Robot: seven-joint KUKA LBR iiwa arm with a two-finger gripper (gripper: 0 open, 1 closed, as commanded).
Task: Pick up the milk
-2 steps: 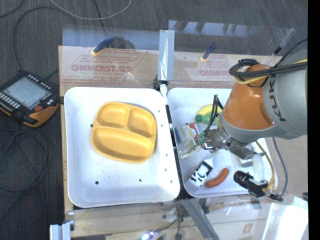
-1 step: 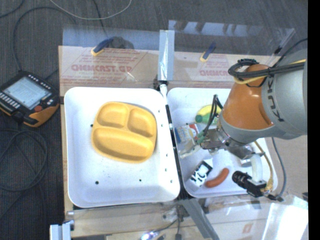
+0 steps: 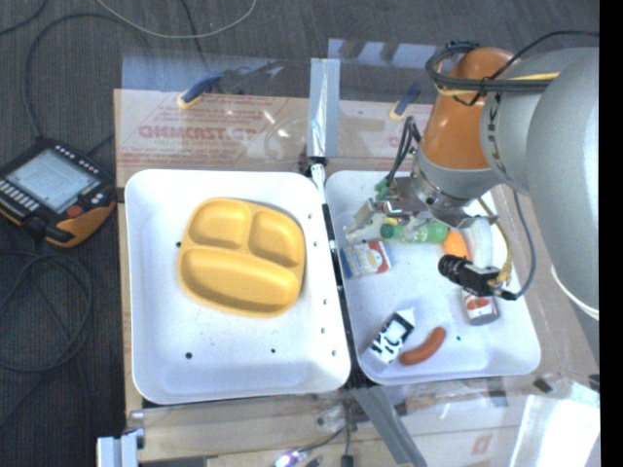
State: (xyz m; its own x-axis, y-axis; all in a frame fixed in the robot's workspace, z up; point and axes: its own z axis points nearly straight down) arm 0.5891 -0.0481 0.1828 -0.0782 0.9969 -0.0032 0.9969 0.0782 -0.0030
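Taking the small black-and-white patterned carton (image 3: pixel 392 337) as the milk: lying tilted in the near-left part of the right shallow white bin (image 3: pixel 506 356), close to the wall dividing the two bins. Noting a reddish-brown sausage (image 3: pixel 424 345) just beside its right end, perhaps touching. Finding the two-finger gripper (image 3: pixel 368 220) well apart from it, hanging over the far-left part of the same bin. Not managing to judge from this view whether spread or closed, and seeing nothing held.

Risking a wrong grab: hovering right by a small red, white and blue carton (image 3: pixel 369 258), easily mistaken for the target. Risking also a snag on the sausage when closing on the milk, a slip off the tilted carton's slanted faces, or a knock against the dividing wall.

Noting, crowding the far half, a round green fruit (image 3: pixel 389 230) and a round orange fruit (image 3: pixel 456 243), and nearer on the right a small red-and-white box (image 3: pixel 479 307). Seeing little in the way of a move toward the milk beyond that coloured carton. Leaving aside the yellow divided plastic tray (image 3: pixel 243 254) in the left white bin (image 3: pixel 161 348).
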